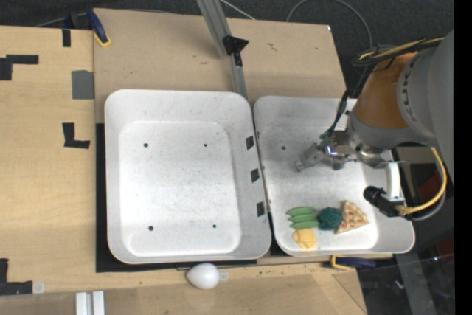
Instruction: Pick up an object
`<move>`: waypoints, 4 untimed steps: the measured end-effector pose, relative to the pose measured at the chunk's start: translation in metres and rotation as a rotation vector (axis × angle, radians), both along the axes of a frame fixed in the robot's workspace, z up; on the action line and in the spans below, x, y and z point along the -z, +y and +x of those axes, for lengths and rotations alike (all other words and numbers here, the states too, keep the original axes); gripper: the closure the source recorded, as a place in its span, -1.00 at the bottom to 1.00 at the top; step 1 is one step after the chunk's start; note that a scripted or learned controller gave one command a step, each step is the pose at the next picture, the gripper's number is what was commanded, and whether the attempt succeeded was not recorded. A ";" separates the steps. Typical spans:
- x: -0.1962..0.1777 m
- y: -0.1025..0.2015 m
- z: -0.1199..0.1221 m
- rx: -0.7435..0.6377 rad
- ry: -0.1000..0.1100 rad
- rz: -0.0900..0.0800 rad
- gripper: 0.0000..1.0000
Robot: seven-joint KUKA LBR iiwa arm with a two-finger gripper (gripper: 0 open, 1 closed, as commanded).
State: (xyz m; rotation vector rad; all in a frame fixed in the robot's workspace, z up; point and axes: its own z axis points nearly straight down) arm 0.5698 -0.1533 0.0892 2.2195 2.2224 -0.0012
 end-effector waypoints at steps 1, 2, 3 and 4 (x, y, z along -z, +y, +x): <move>-0.010 0.001 0.000 -0.001 0.001 0.000 1.00; -0.052 0.000 -0.001 0.000 -0.002 0.000 1.00; -0.094 0.001 0.003 0.000 -0.003 0.000 1.00; -0.145 -0.004 0.012 0.000 -0.005 -0.001 1.00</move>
